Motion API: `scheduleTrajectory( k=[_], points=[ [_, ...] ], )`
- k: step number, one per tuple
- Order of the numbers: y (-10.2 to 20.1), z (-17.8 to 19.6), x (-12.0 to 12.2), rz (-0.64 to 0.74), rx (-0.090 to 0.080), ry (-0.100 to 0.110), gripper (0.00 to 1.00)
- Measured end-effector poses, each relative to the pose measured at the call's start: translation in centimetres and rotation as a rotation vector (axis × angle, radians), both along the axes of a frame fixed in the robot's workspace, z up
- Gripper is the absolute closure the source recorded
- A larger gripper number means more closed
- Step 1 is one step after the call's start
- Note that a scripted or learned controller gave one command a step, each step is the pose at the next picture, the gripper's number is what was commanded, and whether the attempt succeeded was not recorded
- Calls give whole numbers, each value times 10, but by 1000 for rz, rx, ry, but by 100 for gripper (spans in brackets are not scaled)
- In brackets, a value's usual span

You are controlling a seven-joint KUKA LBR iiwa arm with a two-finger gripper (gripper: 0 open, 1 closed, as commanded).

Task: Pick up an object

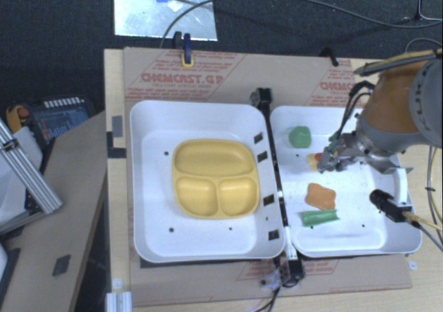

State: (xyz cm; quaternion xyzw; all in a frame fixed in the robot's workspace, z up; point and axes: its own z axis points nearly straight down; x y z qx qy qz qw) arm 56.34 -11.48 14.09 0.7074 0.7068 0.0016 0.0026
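Observation:
In the right bin (346, 241) lie a green round object (300, 137), an orange piece (320, 196), and a flat green piece (319, 217) near the front. A small red and yellow thing (315, 159) lies just left of my gripper (329, 160). My gripper hangs low over the bin's middle, right of the green round object and above the orange piece. Nothing visible sits between its fingers, and whether they are apart is hidden by the wrist.
The left bin (149, 186) holds a yellow compartment tray (213, 178). A black divider (270, 165) runs between the bins. The grey and orange arm (401, 106) covers the right bin's far right corner.

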Motion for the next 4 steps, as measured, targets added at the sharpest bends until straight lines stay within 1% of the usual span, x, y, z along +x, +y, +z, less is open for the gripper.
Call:
scheduleTrajectory(
  k=[1,2,3,4],
  points=[
    [0,64,-2,5,0,-2,100],
    [-4,108,-1,4,0,-1,100],
    [57,109,5,11,3,3,100],
    [114,95,13,11,3,5,100]
  ],
)
